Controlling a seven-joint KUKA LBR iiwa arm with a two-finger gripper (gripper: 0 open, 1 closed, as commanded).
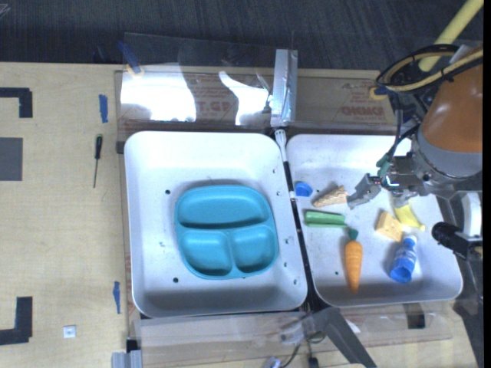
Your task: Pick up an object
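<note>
The right bin (437, 286) holds several toy foods. An orange carrot (352, 261) lies near the front, with a green pea pod (324, 218) just above it. A tan wedge (330, 197) and a small blue cap (302, 189) sit at the bin's left side. Yellow cheese pieces (391, 225) and a blue bottle (403, 257) lie to the right. My gripper (362, 194) hangs low over the bin, just right of the tan wedge, and nothing shows in its grip.
The left bin (146, 159) holds a blue divided plate (225, 229). A ridge (295, 228) separates the two bins. A clear panel with a metal post (283, 87) stands behind them. The arm's grey body and orange band (456, 121) overhang the right bin's far right corner.
</note>
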